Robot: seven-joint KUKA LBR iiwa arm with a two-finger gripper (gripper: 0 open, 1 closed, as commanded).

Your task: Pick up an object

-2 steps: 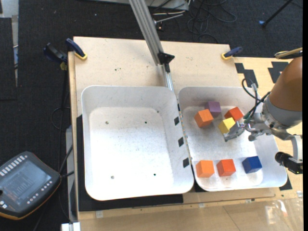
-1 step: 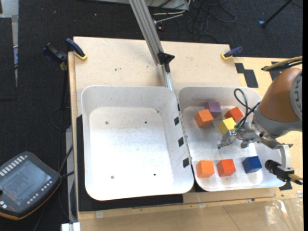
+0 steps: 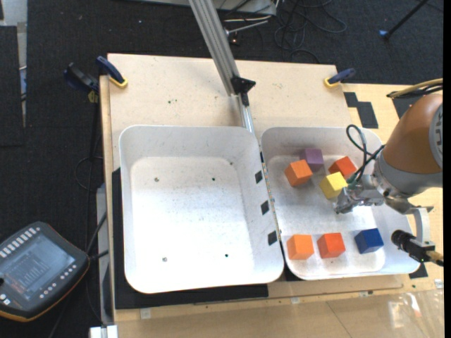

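At the near edge of the right bin (image 3: 394, 265) you will find three cubes in a row: an orange cube (image 3: 301, 246), a red-orange cube (image 3: 331, 244) and a blue cube (image 3: 368, 240), set slightly apart from one another. The left bin (image 3: 141, 153) sits beside it on the desk (image 3: 183, 90), the two rims touching.

Farther in, locate the tool (image 3: 345, 201), which the arm (image 3: 416, 146) brings in from the right over the right bin. Its tip sits just below the yellow cube (image 3: 333, 184), at or very near contact with it. You cannot tell from this view how far the tool stands open, nor whether it has hold of anything.

Beyond the yellow cube, note a second orange cube (image 3: 299, 172) to its left, a red cube (image 3: 343, 166) just behind it on the right, and a purple cube (image 3: 313, 157) farthest back. These four form a loose cluster, well apart from the near row.
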